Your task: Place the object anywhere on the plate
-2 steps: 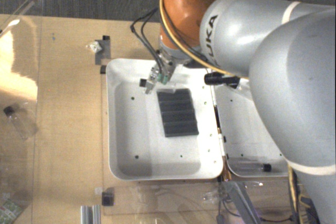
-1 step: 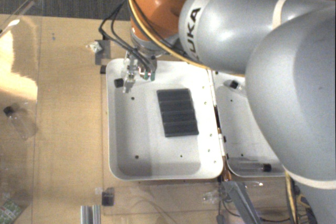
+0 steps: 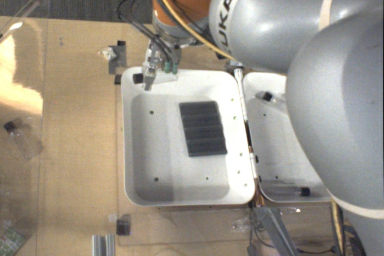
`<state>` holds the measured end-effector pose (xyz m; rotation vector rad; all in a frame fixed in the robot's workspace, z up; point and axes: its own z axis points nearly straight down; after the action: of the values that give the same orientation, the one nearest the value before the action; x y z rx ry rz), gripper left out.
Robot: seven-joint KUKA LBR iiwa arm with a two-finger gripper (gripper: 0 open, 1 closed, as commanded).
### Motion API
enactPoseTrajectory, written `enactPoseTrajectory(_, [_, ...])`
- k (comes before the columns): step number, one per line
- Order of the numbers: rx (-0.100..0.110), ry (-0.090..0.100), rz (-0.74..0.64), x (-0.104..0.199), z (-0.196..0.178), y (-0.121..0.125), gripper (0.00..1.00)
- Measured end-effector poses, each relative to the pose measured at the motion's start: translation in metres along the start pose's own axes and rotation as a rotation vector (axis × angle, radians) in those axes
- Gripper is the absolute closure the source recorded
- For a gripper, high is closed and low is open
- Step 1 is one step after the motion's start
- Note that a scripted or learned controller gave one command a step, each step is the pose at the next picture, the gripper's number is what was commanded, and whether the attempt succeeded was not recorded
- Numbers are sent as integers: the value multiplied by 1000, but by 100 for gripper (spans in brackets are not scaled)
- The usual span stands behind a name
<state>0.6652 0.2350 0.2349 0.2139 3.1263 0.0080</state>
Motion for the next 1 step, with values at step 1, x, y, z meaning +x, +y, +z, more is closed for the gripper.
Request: enactPoseTrajectory(1, [5,4,618,8,112,-1,100])
